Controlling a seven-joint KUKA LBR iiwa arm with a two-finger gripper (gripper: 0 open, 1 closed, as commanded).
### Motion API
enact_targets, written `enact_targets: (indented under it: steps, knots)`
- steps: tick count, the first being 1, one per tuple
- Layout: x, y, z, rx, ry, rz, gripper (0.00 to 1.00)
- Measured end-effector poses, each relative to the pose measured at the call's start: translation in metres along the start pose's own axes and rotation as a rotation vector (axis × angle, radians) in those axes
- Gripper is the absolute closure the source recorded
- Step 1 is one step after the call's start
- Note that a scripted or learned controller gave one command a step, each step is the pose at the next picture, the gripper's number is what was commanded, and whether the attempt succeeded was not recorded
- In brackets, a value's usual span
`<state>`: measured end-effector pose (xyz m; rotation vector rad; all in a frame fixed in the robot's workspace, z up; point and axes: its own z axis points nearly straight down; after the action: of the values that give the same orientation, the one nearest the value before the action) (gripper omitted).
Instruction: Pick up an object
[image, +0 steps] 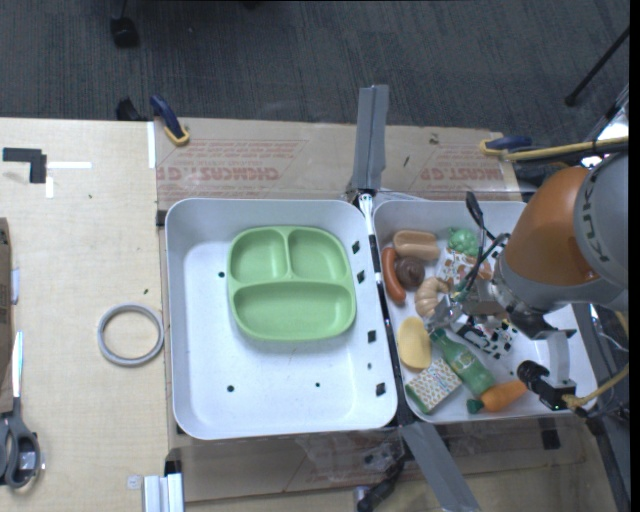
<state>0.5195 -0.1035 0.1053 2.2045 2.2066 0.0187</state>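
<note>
Many toy foods crowd the right bin (545, 412), so my pincer (452, 312) hangs low among them, grip state unclear.

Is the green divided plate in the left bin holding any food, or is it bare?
Bare. The green plate lies flat in the left bin, and all three compartments show plain green. The toy food sits in the right bin.

Two white bins (190, 330) sat on the worktop (70, 260). One green plate (292, 283) lay in the left bin. The right bin held one hot dog (416, 243), one green bottle (466, 364), one carrot (497, 396) and one sponge (432, 386). One tape ring (130, 333) and one pair of scissors (18, 445) lay outside.
</note>
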Motion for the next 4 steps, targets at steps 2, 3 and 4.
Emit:
enact_targets:
  steps: [2,3,4]
  knots:
    - [0.005,0.008,-0.001,-0.015,-0.005,-0.219,0.0]
    - [-0.015,0.12,0.004,0.092,0.02,-0.146,0.0]
    - [-0.017,0.12,-0.006,0.092,0.015,-0.146,1.0]
